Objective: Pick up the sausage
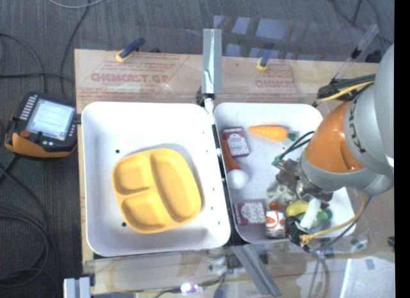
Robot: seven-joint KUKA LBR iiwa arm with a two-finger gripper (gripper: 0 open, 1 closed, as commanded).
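Note:
The sausage [229,161] is a reddish-orange stick lying along the left wall of the right bin [301,112]; its upper end is tucked beside a dark red packet [236,141]. A white ball [238,178] rests just below it. My gripper [286,191] hangs over the lower right part of the same bin, well right of the sausage, above a cluster of small items. The orange-banded wrist [333,146] hides much of what lies beneath it.
An orange carrot [269,132] lies at the bin's top. A second dark red packet [251,212], a red can [275,224], a yellow item [296,209] and a green piece [324,214] crowd the bin's lower part. The left bin [102,124] holds a yellow divided plate [157,189].

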